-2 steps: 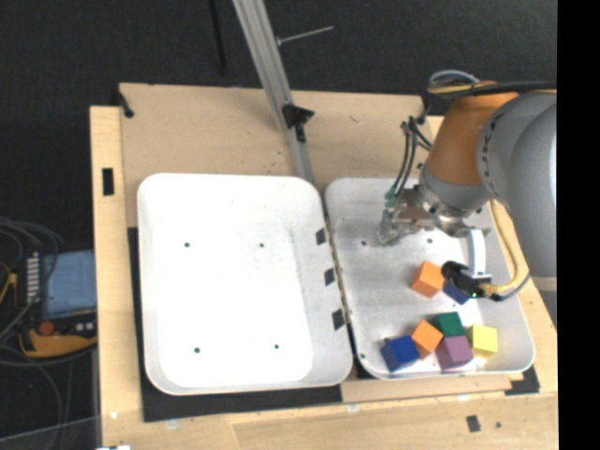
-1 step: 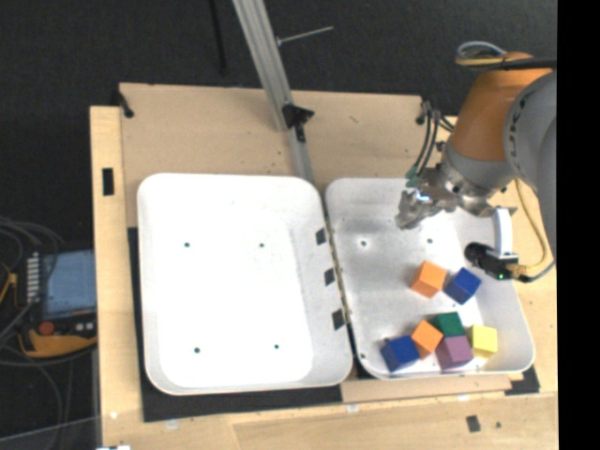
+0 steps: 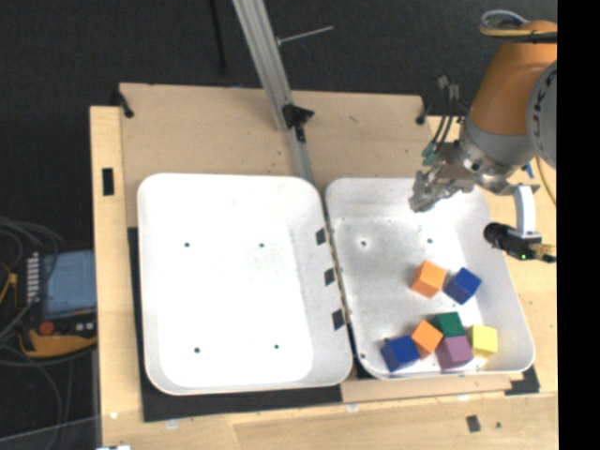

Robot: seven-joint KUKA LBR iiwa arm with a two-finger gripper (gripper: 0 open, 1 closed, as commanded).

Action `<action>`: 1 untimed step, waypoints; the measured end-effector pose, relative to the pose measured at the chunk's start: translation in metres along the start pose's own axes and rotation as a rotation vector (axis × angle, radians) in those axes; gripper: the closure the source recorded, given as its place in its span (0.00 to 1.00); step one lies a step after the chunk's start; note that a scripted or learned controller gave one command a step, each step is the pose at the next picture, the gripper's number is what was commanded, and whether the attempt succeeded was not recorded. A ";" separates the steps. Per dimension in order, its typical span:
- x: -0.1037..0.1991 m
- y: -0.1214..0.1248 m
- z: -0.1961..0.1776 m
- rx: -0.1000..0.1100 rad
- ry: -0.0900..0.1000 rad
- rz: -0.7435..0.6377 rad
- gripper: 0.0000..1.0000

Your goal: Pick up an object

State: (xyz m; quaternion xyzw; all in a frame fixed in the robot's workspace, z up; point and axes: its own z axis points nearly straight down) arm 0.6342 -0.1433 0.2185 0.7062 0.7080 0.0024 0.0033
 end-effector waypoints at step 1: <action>0.042 0.015 -0.002 0.006 0.002 -0.001 1.00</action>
